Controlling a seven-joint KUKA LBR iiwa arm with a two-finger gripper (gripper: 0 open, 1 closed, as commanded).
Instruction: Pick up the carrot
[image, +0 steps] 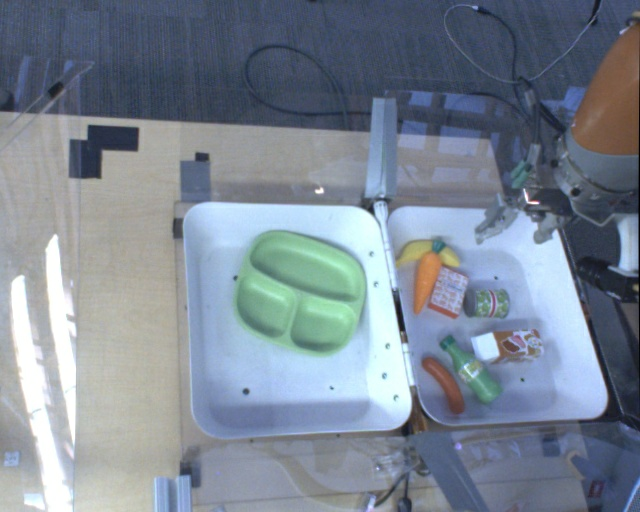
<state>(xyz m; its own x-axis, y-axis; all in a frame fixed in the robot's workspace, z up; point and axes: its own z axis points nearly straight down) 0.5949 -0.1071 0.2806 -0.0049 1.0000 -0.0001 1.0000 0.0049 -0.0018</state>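
**Gripper spread above right bin's far edge; carrot lying untouched at bin's left side**

Arm enters from the right, orange band at the top right corner. The gripper (517, 222) hangs over the far right part of the right bin (560, 275). Its two fingers (491, 224) stand apart with nothing between them, tips pointing down toward the white floor.

The carrot (427, 281) lies in the right bin, near the left wall, in the far half. Leafy green end points away from the camera, tapered tip toward it. It is well apart from the gripper.

Neighbours of the carrot:
- yellow banana (424, 250), just beyond the carrot's top, touching or nearly so
- small printed carton (449, 293), right against the carrot's right side
- green can (487, 302), right of the carton
- white and red box (509, 346), nearer the camera
- green bottle (471, 370), lying tilted at the near side
- red sausage (443, 384), beside the bottle, close to the near left corner

The left bin (215, 380) holds a green divided plate (299, 291) with three compartments, set slightly askew.

Black cables (300, 75) loop on the floor beyond the bench.
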